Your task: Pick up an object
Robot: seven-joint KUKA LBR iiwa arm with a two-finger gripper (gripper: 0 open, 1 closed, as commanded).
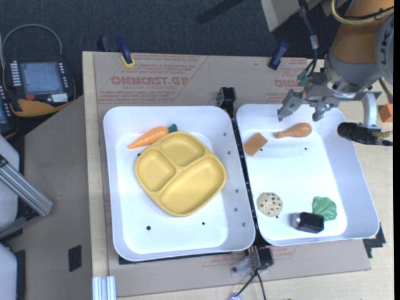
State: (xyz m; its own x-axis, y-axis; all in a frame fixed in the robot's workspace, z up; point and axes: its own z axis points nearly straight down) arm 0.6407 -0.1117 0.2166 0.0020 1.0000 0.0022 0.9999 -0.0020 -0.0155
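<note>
In the camera view, the gripper hung over the far edge of the right bin, its two fingers spread apart with nothing between them. Just beneath and slightly nearer lay the drumstick-shaped toy, apparently not touched, though the slant made the gap hard to judge. Beside it sat a tan block; a cookie, a green leaf piece and a black object lay at the near end. The left bin held a yellow divided plate and a carrot. No pick had been made; descent, closing and lifting all remained.
</note>
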